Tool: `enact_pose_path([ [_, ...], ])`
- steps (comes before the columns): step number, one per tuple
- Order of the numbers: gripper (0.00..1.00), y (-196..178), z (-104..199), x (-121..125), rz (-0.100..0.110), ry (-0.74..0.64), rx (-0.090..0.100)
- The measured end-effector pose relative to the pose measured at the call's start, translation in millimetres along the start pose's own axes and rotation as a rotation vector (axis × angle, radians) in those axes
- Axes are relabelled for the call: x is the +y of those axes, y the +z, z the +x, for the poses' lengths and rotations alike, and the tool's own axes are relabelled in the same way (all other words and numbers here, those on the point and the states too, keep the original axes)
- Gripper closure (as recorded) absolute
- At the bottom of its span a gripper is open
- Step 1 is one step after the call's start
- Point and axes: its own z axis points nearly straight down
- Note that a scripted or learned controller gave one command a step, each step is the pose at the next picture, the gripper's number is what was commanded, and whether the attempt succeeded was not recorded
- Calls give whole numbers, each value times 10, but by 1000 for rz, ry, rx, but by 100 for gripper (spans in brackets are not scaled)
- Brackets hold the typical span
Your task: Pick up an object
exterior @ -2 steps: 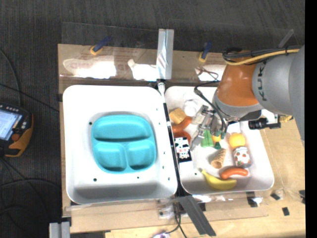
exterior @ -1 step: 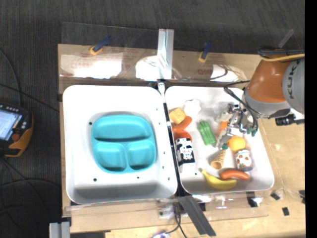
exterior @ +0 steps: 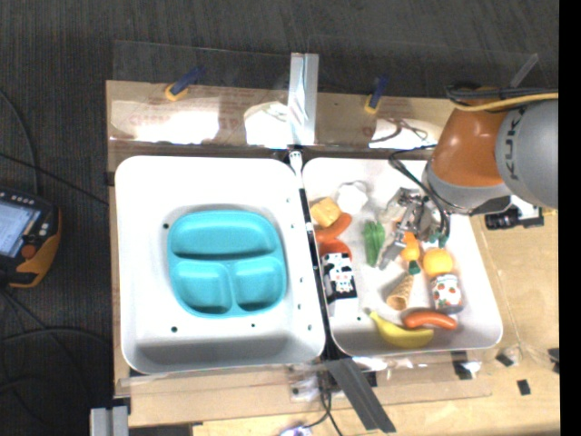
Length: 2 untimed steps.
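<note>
The right white bin (exterior: 481,330) holds several toy foods. Among them are a green pod (exterior: 373,242), an orange-yellow fruit (exterior: 438,262), an ice cream cone (exterior: 400,290), a banana (exterior: 400,332), a red sausage (exterior: 432,319) and a cow-patterned carton (exterior: 338,273). My gripper (exterior: 404,232) hangs low over the middle of this bin, between the green pod and the orange-yellow fruit. A small orange piece with a green end (exterior: 412,246) lies right by its tip. Whether it touches that piece is unclear.
A blue three-compartment tray (exterior: 227,262) sits in the left bin (exterior: 136,198). A yellow-orange toy (exterior: 325,212) and a red one (exterior: 333,244) lie against the divider. A small white-and-red can (exterior: 445,292) stands by the sausage. The arm's orange band (exterior: 465,153) overhangs the right bin's far corner.
</note>
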Motion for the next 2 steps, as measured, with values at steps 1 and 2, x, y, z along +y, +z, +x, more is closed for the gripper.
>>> enact_pose_path([
  [1,100,-113,-17,6,2,-1,-6],
  [2,100,-1286,-45,400,4,315,10],
])
